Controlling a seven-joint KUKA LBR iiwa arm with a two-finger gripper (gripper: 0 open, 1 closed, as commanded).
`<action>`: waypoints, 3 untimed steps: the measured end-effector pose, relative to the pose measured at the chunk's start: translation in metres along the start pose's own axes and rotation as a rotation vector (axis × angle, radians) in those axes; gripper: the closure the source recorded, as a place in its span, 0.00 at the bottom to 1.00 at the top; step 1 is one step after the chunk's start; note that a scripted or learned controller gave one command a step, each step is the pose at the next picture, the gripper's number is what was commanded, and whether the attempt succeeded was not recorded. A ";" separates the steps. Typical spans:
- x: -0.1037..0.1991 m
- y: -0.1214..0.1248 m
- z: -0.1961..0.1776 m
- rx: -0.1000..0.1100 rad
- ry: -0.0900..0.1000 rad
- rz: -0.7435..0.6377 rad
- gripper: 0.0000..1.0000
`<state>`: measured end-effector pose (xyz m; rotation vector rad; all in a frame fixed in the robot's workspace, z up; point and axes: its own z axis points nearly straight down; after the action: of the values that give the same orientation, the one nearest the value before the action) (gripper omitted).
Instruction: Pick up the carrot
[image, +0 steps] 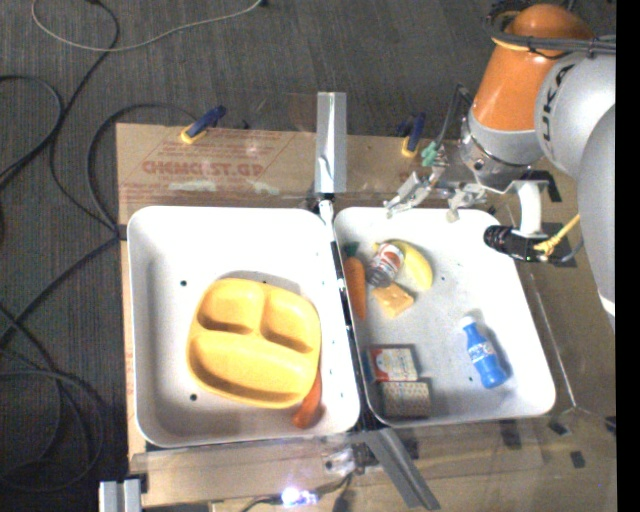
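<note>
The carrot is orange with a bit of green at its far end. It lies lengthwise against the left wall of the right bin. My gripper hovers over the far rim of that bin, up and to the right of the carrot and apart from it. Its two fingers are spread open and nothing sits between them.
Next to the carrot are a small can, a yellow fruit and a cheese wedge. A blue bottle and two small boxes lie nearer the front. The left bin holds a yellow divided tray and an orange-red long item.
</note>
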<state>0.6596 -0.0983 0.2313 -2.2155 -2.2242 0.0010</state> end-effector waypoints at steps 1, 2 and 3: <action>-0.060 -0.092 0.092 0.001 -0.001 -0.139 0.00; -0.008 -0.137 0.142 -0.004 0.002 0.245 0.00; -0.062 -0.059 0.144 -0.010 -0.002 0.189 0.00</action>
<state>0.6002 -0.1603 0.0876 -2.4224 -2.0108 -0.0077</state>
